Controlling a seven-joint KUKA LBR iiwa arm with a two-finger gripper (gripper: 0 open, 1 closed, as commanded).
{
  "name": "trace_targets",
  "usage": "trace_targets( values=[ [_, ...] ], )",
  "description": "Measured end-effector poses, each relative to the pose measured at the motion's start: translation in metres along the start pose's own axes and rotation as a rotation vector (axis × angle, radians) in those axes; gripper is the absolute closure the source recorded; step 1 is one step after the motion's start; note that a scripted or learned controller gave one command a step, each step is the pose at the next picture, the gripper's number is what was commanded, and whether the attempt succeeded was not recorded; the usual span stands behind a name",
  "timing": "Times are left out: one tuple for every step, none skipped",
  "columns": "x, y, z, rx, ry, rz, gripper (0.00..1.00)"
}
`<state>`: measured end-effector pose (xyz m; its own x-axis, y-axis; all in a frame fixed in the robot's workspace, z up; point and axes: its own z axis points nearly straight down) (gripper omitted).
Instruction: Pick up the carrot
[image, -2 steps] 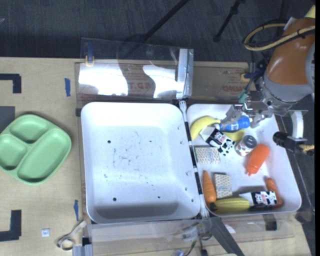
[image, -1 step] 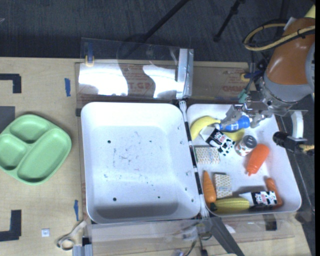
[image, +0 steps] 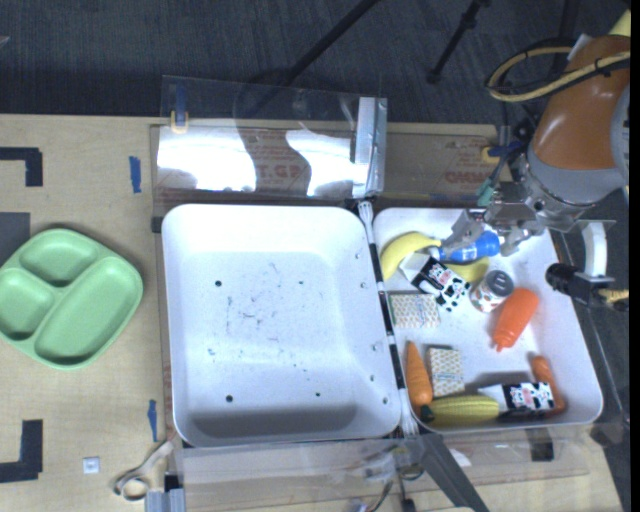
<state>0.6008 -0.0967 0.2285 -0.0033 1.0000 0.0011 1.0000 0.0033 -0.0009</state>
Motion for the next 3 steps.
trace_targets(
  values=[
    [0.0,0.0,0.0,0.0,0.0,0.0,0.0],
    [0.0,0.001,-0.01,-0.003,0.0,0.0,1.0],
    [-0.054,-0.006,-0.054,-0.003,-0.002,0.451,1.0]
  ],
)
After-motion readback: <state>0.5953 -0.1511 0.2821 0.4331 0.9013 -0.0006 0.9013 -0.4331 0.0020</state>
